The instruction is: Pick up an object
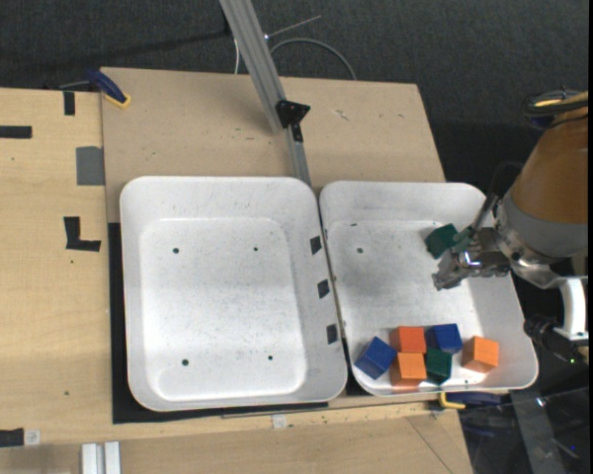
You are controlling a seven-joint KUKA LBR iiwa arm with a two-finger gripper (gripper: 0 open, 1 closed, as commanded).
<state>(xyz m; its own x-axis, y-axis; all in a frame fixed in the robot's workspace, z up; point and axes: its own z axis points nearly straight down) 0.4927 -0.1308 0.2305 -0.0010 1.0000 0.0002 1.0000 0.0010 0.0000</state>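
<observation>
A dark green block (441,238) lies in the right bin (376,220), near its far right side. My gripper (454,261) hovers right beside it, just to its near right, reaching in from the right edge. Whether the green block is in the gripper's grasp is not visible from this angle. Several more blocks cluster along the bin's front wall: a blue block (376,356), an orange block (410,339), a second blue block (444,338), another orange block (410,366), a green block (437,364) and an orange block (481,353) at the right end.
The left bin (217,289) sits beside the right one, their rims meeting at the middle. A slanted metal pole (257,52) crosses the bench behind the bins. The arm's orange band (563,166) overhangs the right bin's right rim.
</observation>
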